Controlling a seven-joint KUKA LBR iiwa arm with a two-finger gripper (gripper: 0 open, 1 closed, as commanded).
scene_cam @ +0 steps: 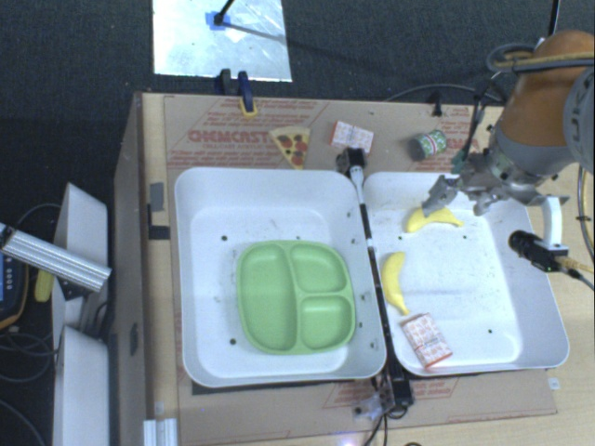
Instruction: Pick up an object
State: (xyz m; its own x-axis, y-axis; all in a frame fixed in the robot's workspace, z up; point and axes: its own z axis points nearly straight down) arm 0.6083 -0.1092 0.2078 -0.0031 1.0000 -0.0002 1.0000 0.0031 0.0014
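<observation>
The right bin (pixel 521 342) holds a yellow banana (pixel 433 219) near its far edge. A second yellow banana (pixel 395 282) lies by its left wall, and a red and white packet (pixel 426 338) sits near its front left corner. My gripper (pixel 460 199) hovers over the far part of this bin, just right of and above the first banana. Its fingers (pixel 437 194) are spread open with nothing between them.
A green divided plate (pixel 296 295) fills the middle of the left bin (pixel 204 203). Behind the bins, a pizza slice toy (pixel 291 145), a small printed card (pixel 351 136) and a green can (pixel 429 144) lie on the cardboard.
</observation>
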